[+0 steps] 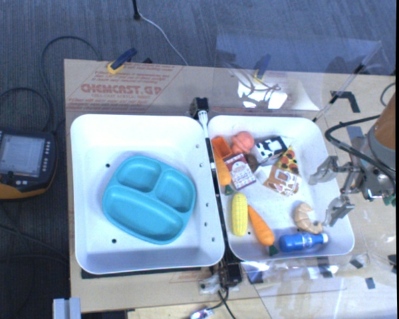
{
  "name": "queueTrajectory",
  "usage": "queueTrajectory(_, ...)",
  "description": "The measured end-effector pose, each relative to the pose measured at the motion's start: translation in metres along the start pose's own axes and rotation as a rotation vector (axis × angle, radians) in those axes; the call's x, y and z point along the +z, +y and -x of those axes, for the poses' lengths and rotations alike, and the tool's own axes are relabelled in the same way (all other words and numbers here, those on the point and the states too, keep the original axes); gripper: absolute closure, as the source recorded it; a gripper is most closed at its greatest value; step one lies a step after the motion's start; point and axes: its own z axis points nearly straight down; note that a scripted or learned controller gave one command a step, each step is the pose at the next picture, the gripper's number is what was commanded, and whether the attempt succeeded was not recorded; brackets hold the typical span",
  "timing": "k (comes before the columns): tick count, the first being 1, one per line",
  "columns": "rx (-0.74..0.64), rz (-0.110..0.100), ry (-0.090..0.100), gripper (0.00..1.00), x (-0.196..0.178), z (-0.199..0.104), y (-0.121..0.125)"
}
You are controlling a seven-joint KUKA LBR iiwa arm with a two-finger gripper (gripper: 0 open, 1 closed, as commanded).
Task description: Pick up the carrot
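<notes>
**A:** We find the small orange plastic carrot with a green stem end lying aslant in the right white bin, low in its left half. The yellow plastic corn cob sits just beside it, and the blue plastic bottle lies near its tip.

**B:** That crowding is our worry. We judge a descent slightly off could strike the corn or nudge the bottle, and the tapered carrot could slip from a shallow pinch.

**A:** And the arm?

**B:** We see the metal two-finger gripper over the bin's right edge, well apart from the carrot, reaching in from the right. Its jaws stand wide, with nothing between them; the tan croissant-shaped toy lies close to the lower finger.
</notes>
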Motion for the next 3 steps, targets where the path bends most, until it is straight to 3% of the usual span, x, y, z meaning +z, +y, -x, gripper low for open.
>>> queueTrajectory(1, -0.102, 0.006, 0.010, 0.00, 0.113, -0.009, 0.047)
queueTrajectory(2, -0.365, 0.001, -0.006, 0.00, -0.001, 0.008, 0.106)
queueTrajectory(3, -0.348, 0.001, -0.004, 0.00, 0.130, 0.004, 0.101)
